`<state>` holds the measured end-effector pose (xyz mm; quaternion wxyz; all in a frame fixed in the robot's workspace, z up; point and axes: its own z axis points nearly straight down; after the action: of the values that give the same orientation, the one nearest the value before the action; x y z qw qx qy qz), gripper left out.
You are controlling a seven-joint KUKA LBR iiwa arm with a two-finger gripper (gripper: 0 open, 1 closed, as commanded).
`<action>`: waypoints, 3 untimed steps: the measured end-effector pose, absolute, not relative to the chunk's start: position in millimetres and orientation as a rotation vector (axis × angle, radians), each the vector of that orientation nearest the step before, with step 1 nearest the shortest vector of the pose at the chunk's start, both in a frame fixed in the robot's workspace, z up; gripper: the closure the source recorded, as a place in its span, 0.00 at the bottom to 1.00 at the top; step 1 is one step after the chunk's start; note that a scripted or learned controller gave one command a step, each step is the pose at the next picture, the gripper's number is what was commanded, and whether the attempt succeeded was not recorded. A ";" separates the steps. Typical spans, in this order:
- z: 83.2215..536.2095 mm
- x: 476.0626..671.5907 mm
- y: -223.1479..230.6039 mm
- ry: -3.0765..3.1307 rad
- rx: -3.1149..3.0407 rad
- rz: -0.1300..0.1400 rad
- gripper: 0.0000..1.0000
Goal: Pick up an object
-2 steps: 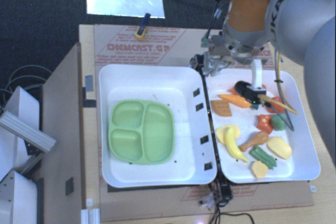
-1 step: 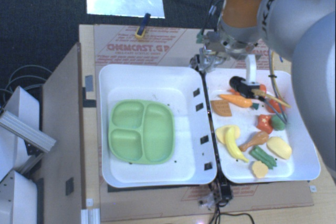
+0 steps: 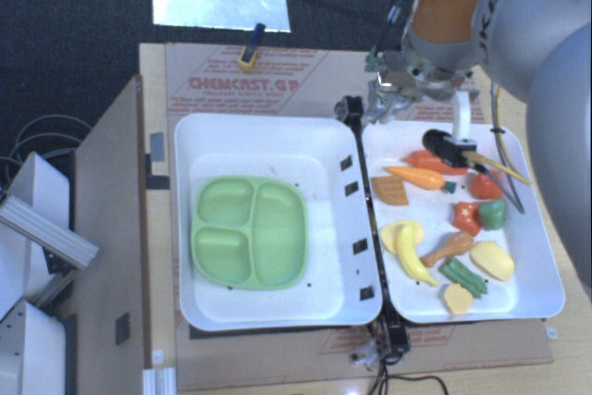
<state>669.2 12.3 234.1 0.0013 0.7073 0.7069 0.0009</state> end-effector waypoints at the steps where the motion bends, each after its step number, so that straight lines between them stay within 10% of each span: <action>1: 230.8 668.8 32.6 2.226 2.215 0.003 1.00; 3: 235.4 669.0 45.0 2.221 2.219 0.003 1.00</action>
<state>669.0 45.0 235.4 0.0009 0.7068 0.7074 0.0010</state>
